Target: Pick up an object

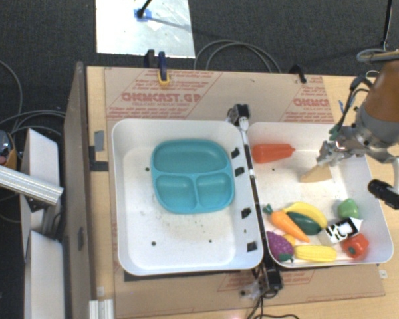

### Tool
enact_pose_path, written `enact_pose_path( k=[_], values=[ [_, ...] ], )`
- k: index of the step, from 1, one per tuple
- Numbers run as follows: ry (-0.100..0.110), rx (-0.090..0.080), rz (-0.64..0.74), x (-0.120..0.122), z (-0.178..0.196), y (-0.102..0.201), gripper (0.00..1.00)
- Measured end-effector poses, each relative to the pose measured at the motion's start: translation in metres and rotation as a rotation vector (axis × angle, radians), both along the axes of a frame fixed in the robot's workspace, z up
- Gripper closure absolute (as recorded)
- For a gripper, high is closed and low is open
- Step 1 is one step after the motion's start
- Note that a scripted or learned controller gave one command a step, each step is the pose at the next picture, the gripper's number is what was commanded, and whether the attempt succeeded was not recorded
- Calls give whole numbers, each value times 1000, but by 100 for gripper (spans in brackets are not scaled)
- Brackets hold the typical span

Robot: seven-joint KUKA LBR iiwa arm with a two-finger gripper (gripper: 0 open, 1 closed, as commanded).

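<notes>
Bins (136, 198) two, teal tray (191, 176) one

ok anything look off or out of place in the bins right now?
Nothing spilled or damaged. The toy food is bunched in the right bin's near corner, except the orange carrot lying alone at its far side. The teal divided plate sits flat in the left bin.

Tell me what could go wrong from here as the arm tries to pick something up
The hand hangs near the right bin's far rim, by a tan wedge lying flat; a low, flat piece may slip a pinch. The other toys crowd the near corner: carrot, banana, purple grapes, corn. Reaching there could nudge neighbours or catch two together.
</notes>
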State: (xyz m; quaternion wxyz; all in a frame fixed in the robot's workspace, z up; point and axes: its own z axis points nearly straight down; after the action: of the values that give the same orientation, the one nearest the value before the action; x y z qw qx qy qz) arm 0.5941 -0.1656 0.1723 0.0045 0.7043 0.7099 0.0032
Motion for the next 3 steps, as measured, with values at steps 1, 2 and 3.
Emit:
enact_pose_path(
  k=[1, 2, 3],
  values=[
    [8, 1, -5, -3, -5, -2, 0],
    [15, 1, -15, -106, 6, -45, 0],
    [11, 4, 0, -66, -43, -7, 0]
  ],
)
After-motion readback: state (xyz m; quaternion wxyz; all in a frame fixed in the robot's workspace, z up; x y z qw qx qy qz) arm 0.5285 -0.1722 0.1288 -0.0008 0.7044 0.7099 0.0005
